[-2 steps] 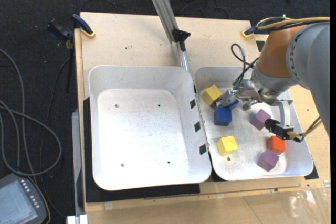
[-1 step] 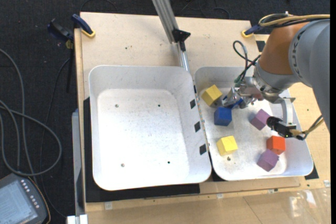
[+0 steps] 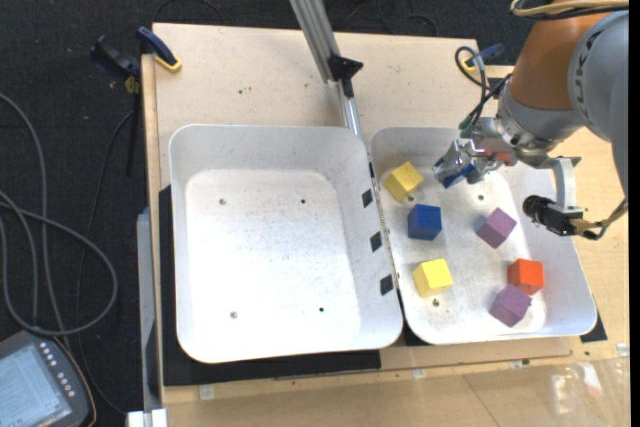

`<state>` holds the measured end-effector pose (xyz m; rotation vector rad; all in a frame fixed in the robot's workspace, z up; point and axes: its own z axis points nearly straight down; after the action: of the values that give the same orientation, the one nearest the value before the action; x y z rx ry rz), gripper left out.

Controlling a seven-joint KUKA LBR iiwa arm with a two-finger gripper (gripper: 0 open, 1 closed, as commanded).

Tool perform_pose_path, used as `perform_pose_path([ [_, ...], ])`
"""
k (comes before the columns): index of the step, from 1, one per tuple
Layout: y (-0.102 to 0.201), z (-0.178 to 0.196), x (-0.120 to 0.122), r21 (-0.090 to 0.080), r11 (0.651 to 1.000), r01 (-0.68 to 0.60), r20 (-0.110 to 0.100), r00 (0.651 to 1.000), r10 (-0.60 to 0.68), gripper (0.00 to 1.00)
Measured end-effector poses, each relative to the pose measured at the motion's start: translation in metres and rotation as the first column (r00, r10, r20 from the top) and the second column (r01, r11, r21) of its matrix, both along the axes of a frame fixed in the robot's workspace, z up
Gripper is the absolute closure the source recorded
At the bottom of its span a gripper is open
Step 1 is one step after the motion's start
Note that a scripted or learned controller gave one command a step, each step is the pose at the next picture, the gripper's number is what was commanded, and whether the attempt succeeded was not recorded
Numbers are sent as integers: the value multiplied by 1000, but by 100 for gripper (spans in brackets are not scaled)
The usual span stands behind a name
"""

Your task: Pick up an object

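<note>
With the end effector (image 3: 462, 165) poised in the right bin (image 3: 560, 315), its opening not discernible, you should centre it over one block, the yellow cube (image 3: 405, 181) just left of it or the blue cube (image 3: 424, 221) below-left, before descending.

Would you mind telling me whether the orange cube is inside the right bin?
Inside: the orange cube rests on the right white bin's floor, near its right rim.
</note>
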<state>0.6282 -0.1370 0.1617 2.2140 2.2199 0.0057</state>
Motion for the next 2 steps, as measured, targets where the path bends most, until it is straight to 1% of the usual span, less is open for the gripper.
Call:
perform_pose_path([
  [1,10,50,4,0,1000,-1,0,1000,1,100],
  [2,10,103,6,0,1000,-1,0,1000,1,100],
])
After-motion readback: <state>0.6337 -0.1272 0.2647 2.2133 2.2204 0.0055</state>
